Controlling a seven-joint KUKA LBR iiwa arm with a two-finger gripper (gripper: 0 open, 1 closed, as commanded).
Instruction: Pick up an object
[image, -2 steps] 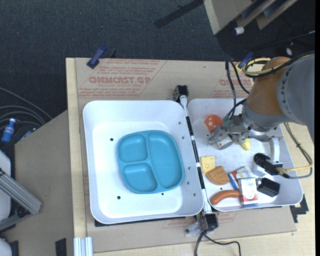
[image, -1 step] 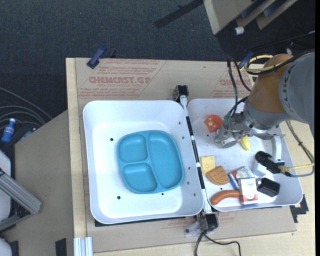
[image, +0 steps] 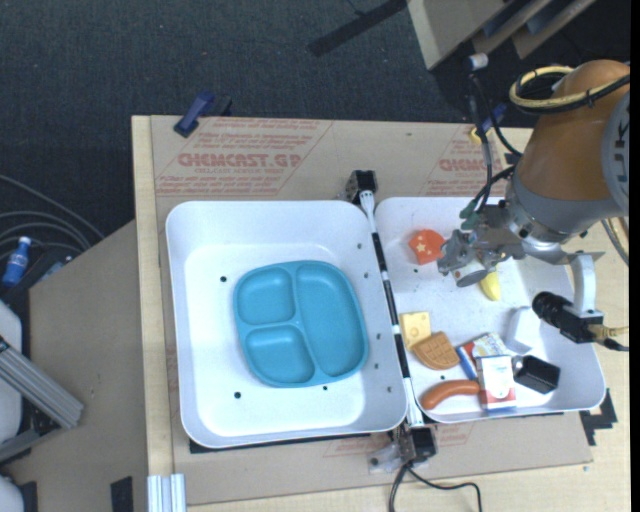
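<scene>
My gripper (image: 468, 262) hangs over the upper part of the right bin (image: 575, 400), on the grey arm with the orange band (image: 570, 150). A small orange-red round object (image: 427, 244) lies just to its left. A little yellow piece (image: 489, 288) sits right below and to the right of it. Lower in the same bin lie a yellow block (image: 415, 326), a brown waffle-like piece (image: 436, 350), a reddish sausage (image: 452, 393), a white and red box (image: 497, 380) and a black item (image: 537, 373). I see nothing held.
The left bin (image: 190, 240) holds a blue divided tray (image: 298, 322). A blue stick (image: 467, 360) lies among the right bin's objects. A black clip (image: 361, 185) sits between the bins at the top. Cables trail from the arm at the right.
</scene>
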